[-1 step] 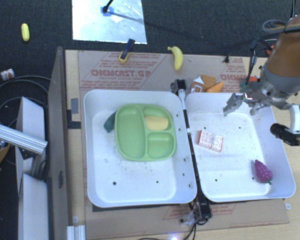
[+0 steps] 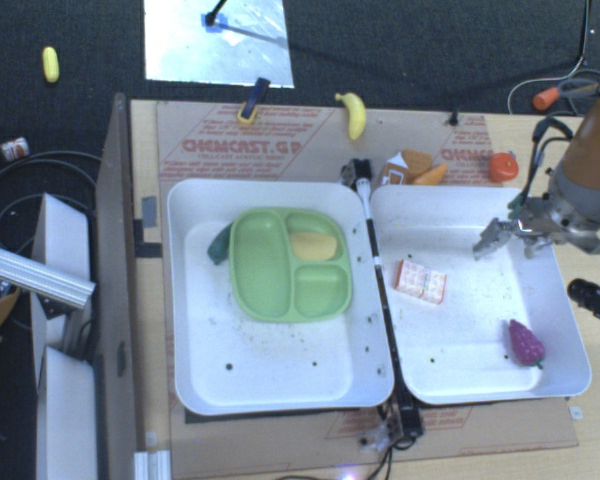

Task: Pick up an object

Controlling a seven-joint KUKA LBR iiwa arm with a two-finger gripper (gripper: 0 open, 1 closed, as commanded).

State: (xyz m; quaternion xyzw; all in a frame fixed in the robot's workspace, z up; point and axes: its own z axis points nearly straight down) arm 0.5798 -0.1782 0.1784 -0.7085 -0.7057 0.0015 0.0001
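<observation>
Nearest you, the right bin (image 2: 570, 368) has its front rim toward the camera, and just inside that corner lies the grape bunch (image 2: 525, 343), purple and flat on the floor. Start from the gripper (image 2: 515, 236): it hangs over the far right part of that bin, fingers spread apart with nothing between them, so you should count nothing as held. It sits well above the grapes in the view and to the right of the packet (image 2: 420, 282), a small red-and-white thing lying mid-bin; both are loose and apart from the walls, which is likely why either would suit a straight-down grasp. Of the two, the grapes lie closer to the arm's side. Beyond the divider, the left bin (image 2: 195, 268) holds a green tray (image 2: 265, 268) with a yellow piece (image 2: 315, 245) in its upper right compartment and a dark green item (image 2: 219, 243) touching its left edge. Behind the bins, on the bench, rest a banana (image 2: 354, 114) and orange bits (image 2: 420, 168).
</observation>
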